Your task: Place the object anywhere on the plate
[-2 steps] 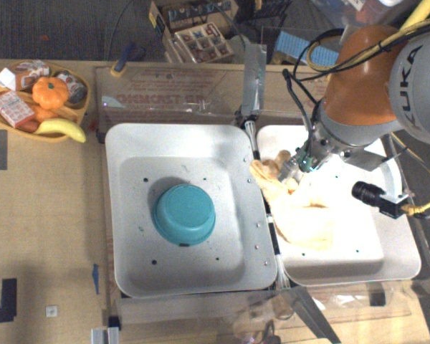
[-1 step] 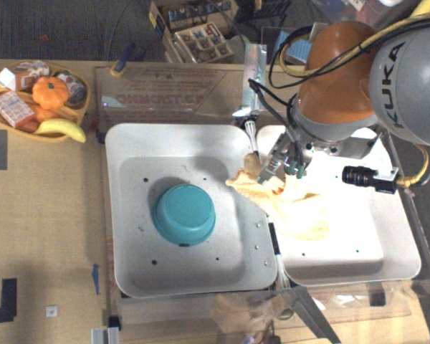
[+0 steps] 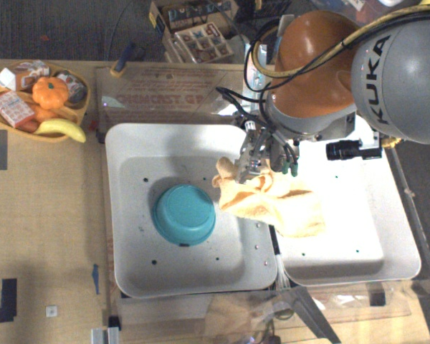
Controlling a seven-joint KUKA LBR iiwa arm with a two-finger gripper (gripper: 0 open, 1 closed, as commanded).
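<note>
camera view: my gripper [image 3: 256,165] is pinched on the top of the yellow cloth [image 3: 272,201], which hangs across the seam between both bins so it can swing left; the teal plate [image 3: 185,214] waits in the left bin [image 3: 129,156]

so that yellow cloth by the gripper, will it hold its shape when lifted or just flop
Probably flop: the yellow cloth lies crumpled in soft folds, draped across the rim between the two bins. It looks thin, so likely light, and an edge may trail and snag that rim. Below the gripper one corner is bunched up, suggesting it gathers easily rather than sliding toward the blue plate.
</note>
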